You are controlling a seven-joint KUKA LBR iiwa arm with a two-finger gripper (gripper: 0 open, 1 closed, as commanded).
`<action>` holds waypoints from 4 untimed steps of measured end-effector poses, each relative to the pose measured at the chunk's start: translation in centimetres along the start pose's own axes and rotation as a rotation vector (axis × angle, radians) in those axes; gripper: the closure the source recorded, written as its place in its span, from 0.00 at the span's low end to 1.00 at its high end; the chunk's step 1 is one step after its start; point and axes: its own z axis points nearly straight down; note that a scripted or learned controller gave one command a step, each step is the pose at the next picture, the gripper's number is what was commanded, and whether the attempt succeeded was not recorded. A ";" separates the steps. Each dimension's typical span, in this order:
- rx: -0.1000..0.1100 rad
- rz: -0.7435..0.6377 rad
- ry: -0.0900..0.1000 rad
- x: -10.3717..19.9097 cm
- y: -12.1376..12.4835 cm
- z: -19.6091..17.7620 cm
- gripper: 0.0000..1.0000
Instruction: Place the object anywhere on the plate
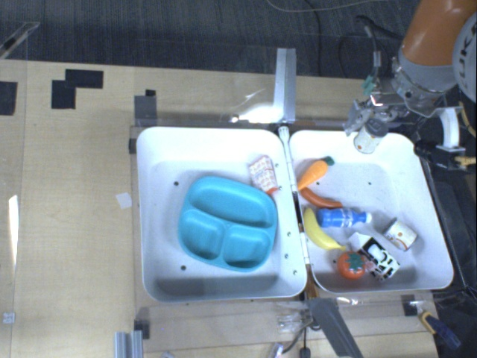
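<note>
A blue plate (227, 222) with three compartments lies in the left bin (160, 200). A small red and white packet (262, 174) rests just beyond the plate's far right corner, beside the divider. My gripper (367, 134) hovers over the far edge of the right bin (425, 200), well to the right of the plate and above the carrot's side of the bin. I see nothing held in it. The grey arm with its orange band (436, 21) reaches in from the upper right.
The right bin holds a carrot (313, 172), an orange curved piece (319, 198), a blue bottle (341, 218), a banana (319, 233), a tomato (350, 265), a black and white toy (378, 259) and a small can (401, 235). A metal post (285, 88) stands between the bins.
</note>
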 end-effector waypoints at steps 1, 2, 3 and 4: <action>0.003 -0.084 0.003 11.0 -2.5 7.5 1.00; -0.002 -0.122 0.002 9.3 1.0 -1.6 1.00; 0.001 -0.255 0.003 12.7 1.9 7.4 1.00; 0.000 -0.255 0.003 12.7 1.9 7.4 0.00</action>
